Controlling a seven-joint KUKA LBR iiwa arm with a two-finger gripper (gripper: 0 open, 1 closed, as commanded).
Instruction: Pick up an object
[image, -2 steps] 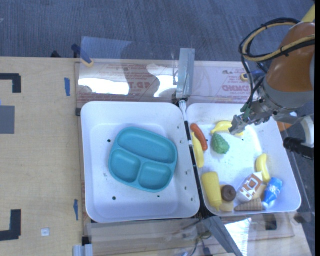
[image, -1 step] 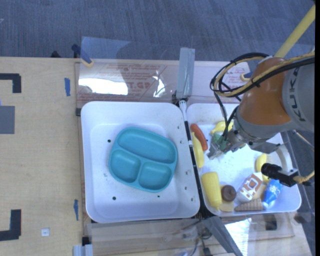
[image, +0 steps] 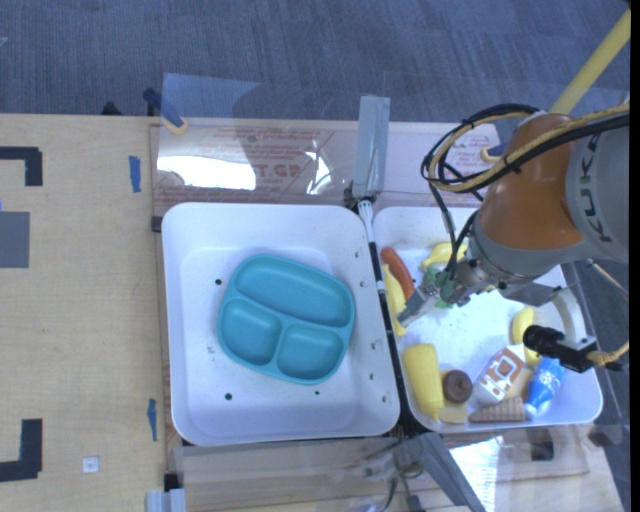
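My gripper hangs low over the left part of the right bin, under the grey and orange arm. It is right beside a yellow banana-like piece and just below a red-orange sausage. A yellow piece peeks out behind the wrist. Lower in the bin lie a yellow corn cob, a brown round disc, a white and orange box, a blue item, a tan cone and another yellow piece. Nothing is visibly held.
The left bin holds a teal divided plate. A grey post stands at the back between the bins. Black and yellow cables loop over the arm. Bare wooden bench lies to the left.
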